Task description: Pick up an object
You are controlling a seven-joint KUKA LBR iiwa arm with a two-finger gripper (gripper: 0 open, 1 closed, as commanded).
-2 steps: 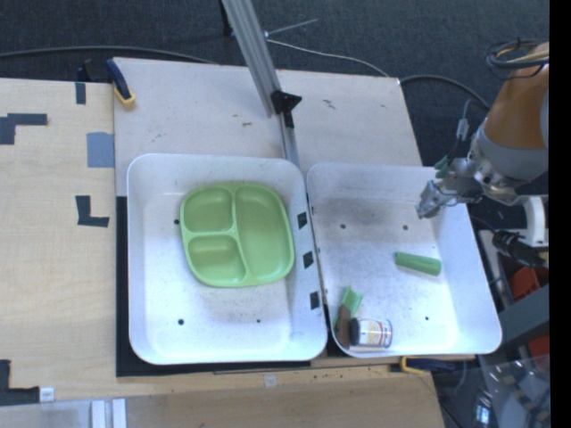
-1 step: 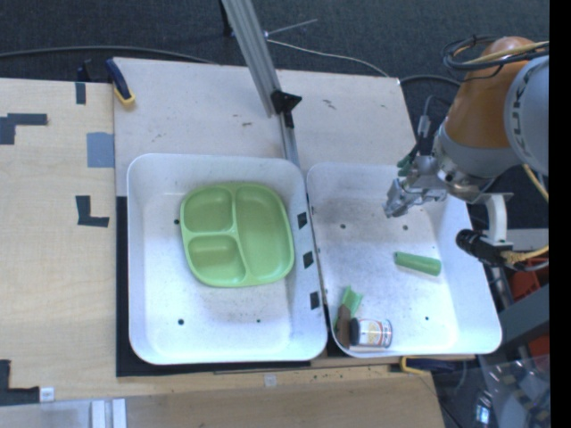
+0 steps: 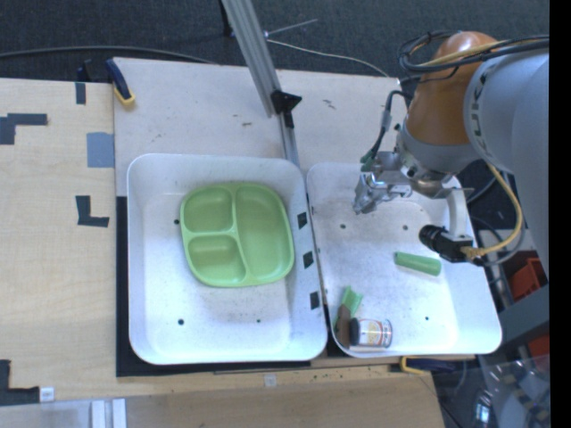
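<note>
— Gripper (image 3: 368, 196) first: where does it sit?

— Over the far part of the right bin (image 3: 464, 328), near that bin's left wall, hanging from the grey arm with the orange band. Nothing lies between its tips; whether they are spread or closed I cannot tell from this slanted view.

— So which step is this?

— My judgement: the search or approach stage. No object is lifted yet, and the bin floor straight under the gripper is bare white.

— What could it pick?

— Closest is a green block (image 3: 417, 263), lying flat, nearer to the camera and to the right of the gripper, apart from it. Further toward the near edge, by the left corner, a small jar (image 3: 372, 333) lies on its side, with a green piece (image 3: 350, 300) just beside it on the far side.

— And the other bin?

— The left bin (image 3: 143, 266) holds a green divided plate (image 3: 237, 234), well apart from the gripper.

— Next move?

— Probably shift right and nearer over the green block, line up across its narrow width, then descend. The jar, being round and against the wall, looks a harder grab.
</note>
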